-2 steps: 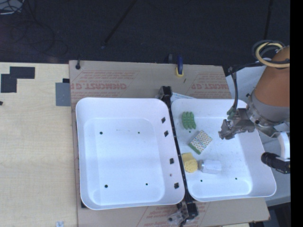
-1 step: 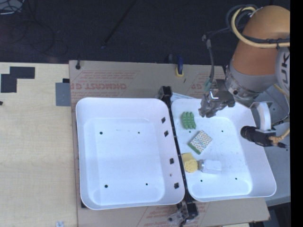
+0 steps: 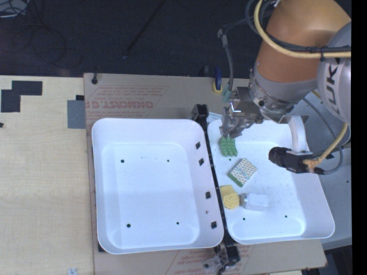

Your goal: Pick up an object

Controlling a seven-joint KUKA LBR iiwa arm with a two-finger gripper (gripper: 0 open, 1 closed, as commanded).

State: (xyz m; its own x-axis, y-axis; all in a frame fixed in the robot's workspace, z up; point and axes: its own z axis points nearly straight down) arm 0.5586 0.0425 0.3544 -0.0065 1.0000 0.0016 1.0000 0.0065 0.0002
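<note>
Nearest the camera in the right bin [image 3: 321, 225] lie a yellow piece [image 3: 230, 198] and a clear item [image 3: 256, 201], then a dotted green card [image 3: 242, 171], loose and scattered as picking stock. Farther back the green block [image 3: 229, 146] sits directly under the gripper [image 3: 230, 129], apparently touching its tips; whether it is gripped I cannot tell.

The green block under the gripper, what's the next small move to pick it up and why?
Probably a short straight descent onto the green block. The gripper sits at the block's upper end in the right bin, nothing shows between its fingers, and the checkered sponge and yellow piece lie apart.
</note>
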